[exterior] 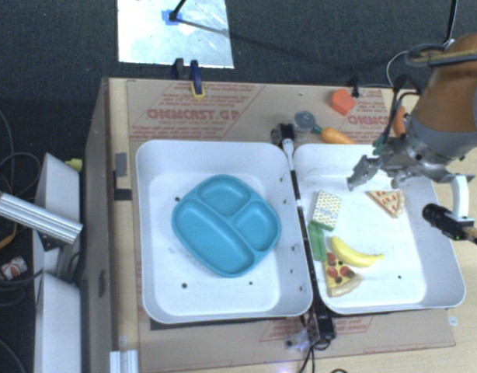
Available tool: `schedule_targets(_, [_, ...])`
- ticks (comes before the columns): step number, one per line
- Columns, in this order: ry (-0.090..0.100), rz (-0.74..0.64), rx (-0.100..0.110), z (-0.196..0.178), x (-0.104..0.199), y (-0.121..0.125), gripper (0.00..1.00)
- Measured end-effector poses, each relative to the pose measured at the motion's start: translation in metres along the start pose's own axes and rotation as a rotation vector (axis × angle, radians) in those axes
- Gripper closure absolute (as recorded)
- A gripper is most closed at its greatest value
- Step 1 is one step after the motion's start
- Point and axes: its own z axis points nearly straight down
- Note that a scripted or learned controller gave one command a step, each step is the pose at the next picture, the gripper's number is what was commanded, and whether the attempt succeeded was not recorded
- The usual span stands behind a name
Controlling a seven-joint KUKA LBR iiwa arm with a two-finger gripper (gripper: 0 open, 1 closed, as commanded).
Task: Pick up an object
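While the gripper (378, 171) hangs over the upper part of the right bin (436, 282), its fingers look parted, one dark prong reaching toward the bin divider and the other nearer the wrist, with nothing between them. I judge this as the approach step: no object is chosen by contact yet, and nothing is lifted.

Taking the toy pizza slice (387, 201) as landmark, it lies just below and a little to the right of the fingertips, the closest piece to them. Its long axis runs roughly across the bin, crust edge to the left and upper side, tip pointing down and right. A grasp there would call for a short move toward the slice, a turn of the wrist so the fingers close across its narrow width, then a straight descent.

Well left of the slice sits a speckled cracker-like block (327, 208), tilted, with a green piece (319, 241) below it. Below and left of the slice lies the banana (355, 253), long axis near level, and under it a second pizza wedge (341, 278). Far left of the slice, the blue divided plate (225, 224) rests in the left bin (161, 286)
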Motion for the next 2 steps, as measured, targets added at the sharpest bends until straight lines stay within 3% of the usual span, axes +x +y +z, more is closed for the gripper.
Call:
schedule_targets(1, [0.000,0.002,0.003,0.098,-0.006,-0.072,0.00])
schedule_targets(2, [-0.003,0.004,-0.013,0.134,0.018,-0.091,0.00])
